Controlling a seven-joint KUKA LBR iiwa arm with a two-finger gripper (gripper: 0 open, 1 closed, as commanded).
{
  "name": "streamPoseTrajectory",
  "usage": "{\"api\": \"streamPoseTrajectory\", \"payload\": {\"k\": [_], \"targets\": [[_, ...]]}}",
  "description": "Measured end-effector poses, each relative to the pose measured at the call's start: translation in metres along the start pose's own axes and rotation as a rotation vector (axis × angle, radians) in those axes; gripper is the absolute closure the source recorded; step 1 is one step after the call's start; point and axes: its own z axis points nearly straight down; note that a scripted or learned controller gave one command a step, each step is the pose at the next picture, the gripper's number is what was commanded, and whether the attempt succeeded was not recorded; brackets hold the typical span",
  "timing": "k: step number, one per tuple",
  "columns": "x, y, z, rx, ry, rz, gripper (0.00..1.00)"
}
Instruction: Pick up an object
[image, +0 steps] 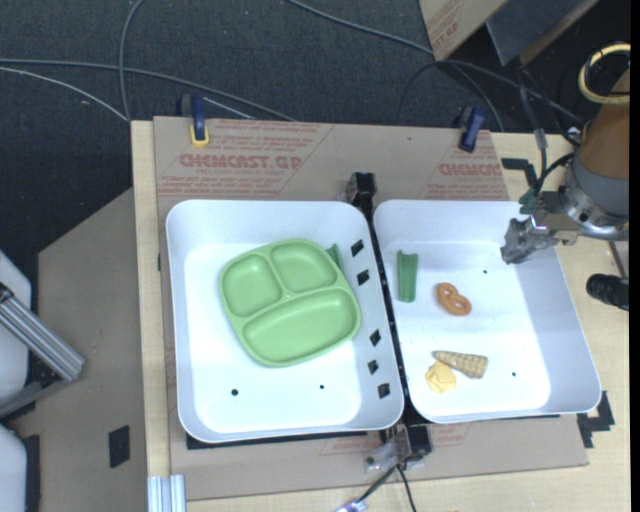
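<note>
Stood on a brown bench (300, 150): two shallow white bins side by side. Left bin (190, 300), carrying a green divided plate (290, 300) near its middle, tilted somewhat toward the far right corner. Right bin (560, 340), carrying four small things: a green upright block (407, 276) by its left edge, an orange pretzel-shaped piece (453, 299) just right of that block, a tan cone (462, 363) toward the near edge, and a small yellow lump (440, 378) touching the cone's left end. Reached in from the right over the right bin's far right corner: the grey arm (605, 170), wrist bent downward and leftward, gripper (520, 243) low above the bin's far right area, well apart from all four pieces. Fingers too small and blurred: could not tell whether spread or closed. Nothing seen between them.
</note>
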Motion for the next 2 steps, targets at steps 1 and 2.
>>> {"api": "streamPoseTrajectory", "payload": {"k": [1, 2], "targets": [[0.055, -0.016, 0.009, 0.001, 0.001, 0.000, 1.00], [0.097, -0.023, 0.006, 0.000, 0.001, 0.000, 1.00]]}}
